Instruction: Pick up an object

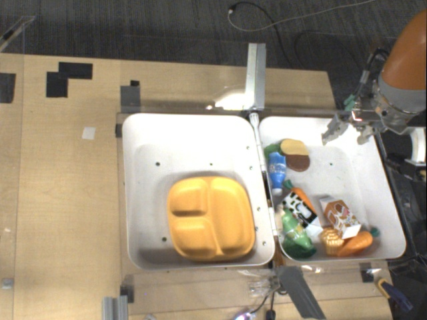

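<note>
My gripper (348, 132) hovers over the far right part of the right bin (360, 172), its two fingers spread apart and nothing between them. Loose items lie along the bin's left and near sides: a round brown and tan piece (295, 154), a blue bottle (277, 169), a black, white and orange box (301, 206), a green toy (296, 239), a small carton (339, 217), a golden piece (329, 239) and an orange carrot (357, 242). The round piece is closest to the gripper, to its left and a little nearer the camera.
In the left bin (153, 152) lies a yellow divided tray (210, 217), toward the near side. A metal post (256, 72) rises at the far end of the wall between the bins. The arm's orange band (408, 52) is at the right edge.
</note>
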Tool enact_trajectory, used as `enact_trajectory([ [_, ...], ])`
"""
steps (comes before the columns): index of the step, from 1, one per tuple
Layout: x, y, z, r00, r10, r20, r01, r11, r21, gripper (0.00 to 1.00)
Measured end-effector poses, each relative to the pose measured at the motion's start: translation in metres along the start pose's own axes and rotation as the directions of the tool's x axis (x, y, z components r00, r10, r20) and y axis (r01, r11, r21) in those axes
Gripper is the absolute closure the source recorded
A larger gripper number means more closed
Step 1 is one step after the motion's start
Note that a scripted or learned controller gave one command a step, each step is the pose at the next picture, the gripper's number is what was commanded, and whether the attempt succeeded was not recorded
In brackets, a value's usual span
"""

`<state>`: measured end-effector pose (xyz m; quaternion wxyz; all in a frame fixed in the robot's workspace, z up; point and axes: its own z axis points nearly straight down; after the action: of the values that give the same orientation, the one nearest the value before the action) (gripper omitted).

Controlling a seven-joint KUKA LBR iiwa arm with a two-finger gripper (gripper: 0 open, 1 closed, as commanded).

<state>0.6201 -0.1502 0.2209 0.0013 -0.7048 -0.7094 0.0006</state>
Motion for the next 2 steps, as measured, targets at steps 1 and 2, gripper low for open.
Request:
enact_trajectory([
  [1,0.0359,0.0269,0.1134,1.0,0.023,0.0,-0.023,1.0,-0.011,0.0],
  [2,0.0382,0.0288,0.1041,1.0,0.018,-0.002,-0.018,1.0,-0.013,1.0],
])
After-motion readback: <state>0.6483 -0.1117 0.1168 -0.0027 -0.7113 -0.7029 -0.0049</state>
